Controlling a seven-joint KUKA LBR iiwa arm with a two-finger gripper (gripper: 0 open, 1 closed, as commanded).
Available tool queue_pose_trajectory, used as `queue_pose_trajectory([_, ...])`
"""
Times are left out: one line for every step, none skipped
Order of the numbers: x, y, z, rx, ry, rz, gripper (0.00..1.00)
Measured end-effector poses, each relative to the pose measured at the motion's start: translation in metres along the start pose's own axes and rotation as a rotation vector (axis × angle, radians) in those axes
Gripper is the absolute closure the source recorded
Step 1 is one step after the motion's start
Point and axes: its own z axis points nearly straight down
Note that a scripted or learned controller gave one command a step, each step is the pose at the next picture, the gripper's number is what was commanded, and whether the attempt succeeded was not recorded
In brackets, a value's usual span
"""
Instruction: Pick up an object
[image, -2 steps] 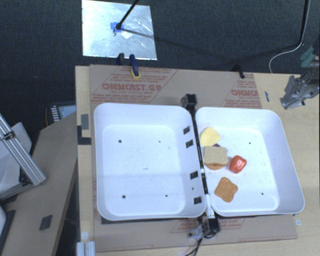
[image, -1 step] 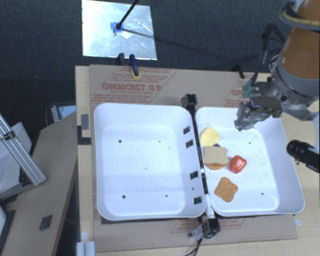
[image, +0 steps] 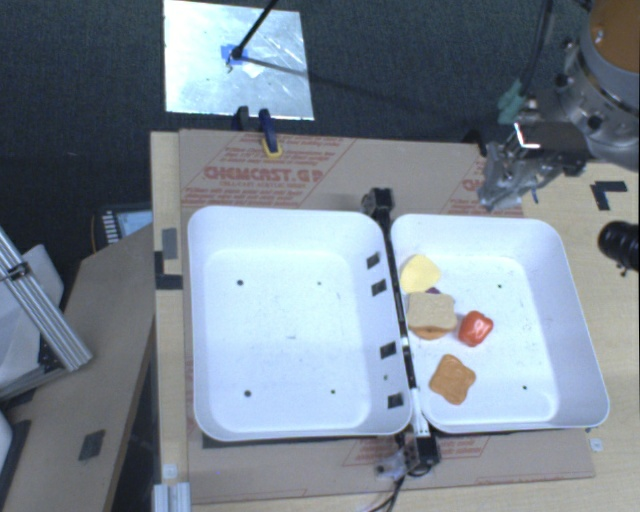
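Orange cracker (image: 452, 379) beside 3 foods.

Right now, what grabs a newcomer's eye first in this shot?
The cluster of small items in the right bin, near its left wall: a yellow piece, a tan bread-like slice, a red piece and an orange piece. Then the gripper, hovering above that bin's far edge.

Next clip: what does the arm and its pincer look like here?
The arm is grey metal with an orange patch at the frame's top right corner. Dark cables run along it, with a small teal fitting beside them. The pincer is a pale, silvery assembly, too blurred for finer detail.
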Motion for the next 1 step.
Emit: queue_pose_trajectory([-0.02, -0.0003, 0.0051, 0.009, -0.003, 0.008, 1.0])
